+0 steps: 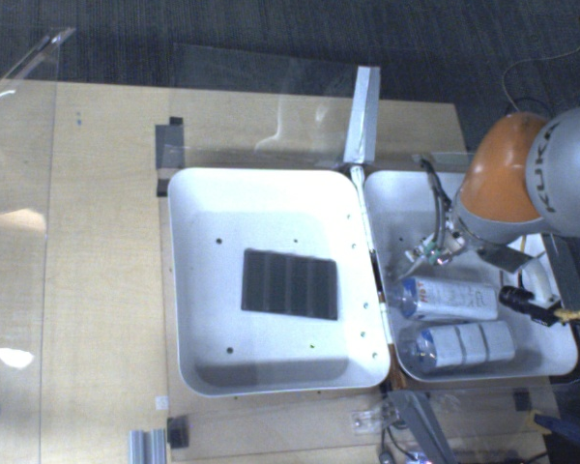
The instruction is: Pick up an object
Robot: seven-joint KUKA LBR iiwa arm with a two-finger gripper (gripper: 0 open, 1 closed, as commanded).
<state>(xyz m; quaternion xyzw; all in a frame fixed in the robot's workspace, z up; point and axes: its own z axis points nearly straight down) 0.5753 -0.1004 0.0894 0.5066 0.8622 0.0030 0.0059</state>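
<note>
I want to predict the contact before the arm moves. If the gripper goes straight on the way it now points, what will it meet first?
The gripper points down into the right bin, just above the upper bottle. Going straight on, it would probably meet that bottle's capped left end, or the bin floor beside it; depth is unclear from this one slanted view.

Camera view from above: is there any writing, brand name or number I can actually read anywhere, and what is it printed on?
"KUKA", partly cut off at the picture's edge: on the grey arm, beside its orange band.
Label print on the upper plastic bottle in the right bin: too blurred to read.
The lower bottle, the dark ridged pad and the left bin: no text visible.
</note>
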